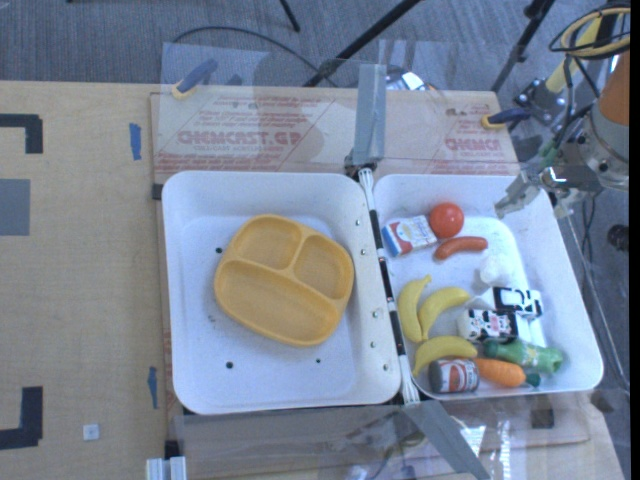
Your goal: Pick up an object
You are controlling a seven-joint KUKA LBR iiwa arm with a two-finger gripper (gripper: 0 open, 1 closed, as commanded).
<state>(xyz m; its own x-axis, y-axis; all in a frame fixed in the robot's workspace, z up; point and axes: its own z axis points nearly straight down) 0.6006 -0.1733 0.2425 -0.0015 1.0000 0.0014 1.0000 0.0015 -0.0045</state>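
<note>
In the left bin (190,368) lies a yellow plate (283,278); gripper (535,190) spread wide above the right bin (575,298).

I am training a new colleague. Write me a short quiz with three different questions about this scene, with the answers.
1. True or false: the yellow divided plate lies in the same bin as the tomato.
2. The can lies beside which item? A) carrot B) sausage C) tomato
3. Fill in: the gripper is above the far right edge of the ______ bin.

Key: 1 false, the plate is in the left bin; 2 A; 3 right.
</note>
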